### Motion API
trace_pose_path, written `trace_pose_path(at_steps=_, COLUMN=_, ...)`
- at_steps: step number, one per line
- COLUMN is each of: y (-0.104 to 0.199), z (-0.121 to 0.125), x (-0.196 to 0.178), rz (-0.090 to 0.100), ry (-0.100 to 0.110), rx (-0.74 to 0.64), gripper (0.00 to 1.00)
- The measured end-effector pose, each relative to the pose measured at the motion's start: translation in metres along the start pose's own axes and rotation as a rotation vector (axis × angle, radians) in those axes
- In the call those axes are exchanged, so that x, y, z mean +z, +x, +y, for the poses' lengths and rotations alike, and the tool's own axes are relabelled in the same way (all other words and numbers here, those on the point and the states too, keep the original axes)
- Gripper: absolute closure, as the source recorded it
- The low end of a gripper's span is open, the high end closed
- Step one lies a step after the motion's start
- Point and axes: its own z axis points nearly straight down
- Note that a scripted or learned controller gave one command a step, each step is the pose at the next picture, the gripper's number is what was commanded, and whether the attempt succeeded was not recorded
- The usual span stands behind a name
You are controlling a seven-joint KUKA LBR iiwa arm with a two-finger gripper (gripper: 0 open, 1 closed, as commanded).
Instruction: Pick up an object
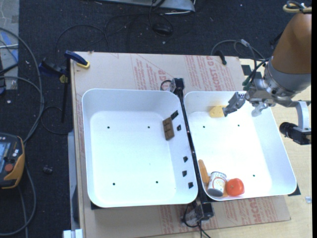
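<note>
We logged the arm (292,48) reaching in from the right, its orange band above a grey wrist, with the hand (233,104) lowered over the far left part of the right bin (270,152). One dark finger (235,102) ran slantwise down toward a small yellow object (216,112) lying near the bin's far wall. The fingertip sat just beside that object, at its right edge; we could not tell whether it touched. A second, paler finger (258,109) showed well to the right of the first, so we noted the hand as spread apart and grasping nothing: the yellow piece lay outside the gap, not between the fingers.

In the near left corner of the same bin we recorded three things crowded together: an orange stick-shaped item (203,171) along the left wall, a small can (216,183) on its side just beside it, and a red round object (235,186) touching or nearly touching the can.

The left bin (99,148) held one brown block (169,129) near its right wall, tilted a little.

Both bins sat side by side on the surface (129,71), a tan board with red lettering. A clamp with a yellow handle (79,60) gripped the board's far left corner.
</note>
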Motion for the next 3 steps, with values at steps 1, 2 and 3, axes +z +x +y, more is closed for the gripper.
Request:
trace_pose_path(at_steps=1, y=-0.005, z=0.06, x=0.008, rz=0.0, ry=0.001, rx=-0.001, gripper=0.0)
trace_pose_path(at_steps=2, y=-0.022, z=0.06, x=0.019, rz=0.0, ry=0.001, rx=0.001, gripper=0.0)
trace_pose_path(at_steps=3, y=-0.035, z=0.064, x=0.034, rz=0.0, ry=0.001, rx=0.001, gripper=0.0)
